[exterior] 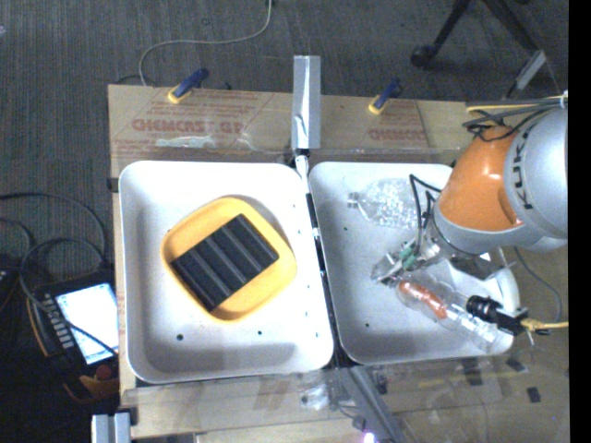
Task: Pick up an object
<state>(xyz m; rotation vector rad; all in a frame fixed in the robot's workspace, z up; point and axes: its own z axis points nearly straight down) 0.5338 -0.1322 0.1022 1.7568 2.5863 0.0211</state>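
Gripper (404, 260) low in the right-hand shallow white bin (369, 332), just behind a clear plastic tube with an orange filling (427, 298).

The tube lies at the front of that bin, its long axis running from the orange end at mid-bin down toward the front right corner. The gripper hangs just beyond the orange end, near it, though contact cannot be judged, and whether it is spread or closed cannot be told. I judge a short move forward would bring it across the tube. Farther back lies a crinkled clear plastic piece (386, 201). A yellow rounded tray with a black ribbed insert (231, 258) sits well apart in the left-hand white bin (148, 340).
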